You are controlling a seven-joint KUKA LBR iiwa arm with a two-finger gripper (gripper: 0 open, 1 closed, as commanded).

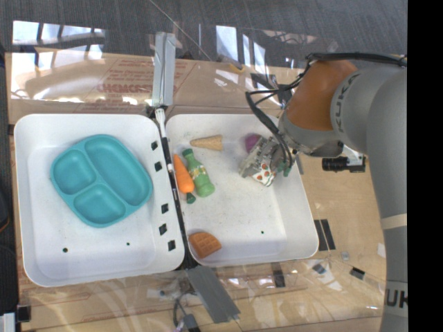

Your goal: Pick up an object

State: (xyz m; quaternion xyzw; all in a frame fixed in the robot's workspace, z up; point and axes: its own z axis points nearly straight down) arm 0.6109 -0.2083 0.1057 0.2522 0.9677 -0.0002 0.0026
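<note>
Grey gripper point(266, 164): low in right bin, upper right part; grip state cannot tell
Pizza slice point(264, 176): touching gripper tip
Purple piece point(252, 142): just beside
Cone point(207, 142), bottle point(199, 174), carrot point(183, 174): left
Plate point(101, 178): left bin

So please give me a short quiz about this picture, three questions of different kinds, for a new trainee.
1. True or false: the carrot lies in the same bin as the teal divided plate.
2. Which item lies nearest the tool? A) ice cream cone B) pizza slice C) bread piece
3. What colour is the bottle beside the carrot?

Key: 1 false; 2 B; 3 green.
</note>
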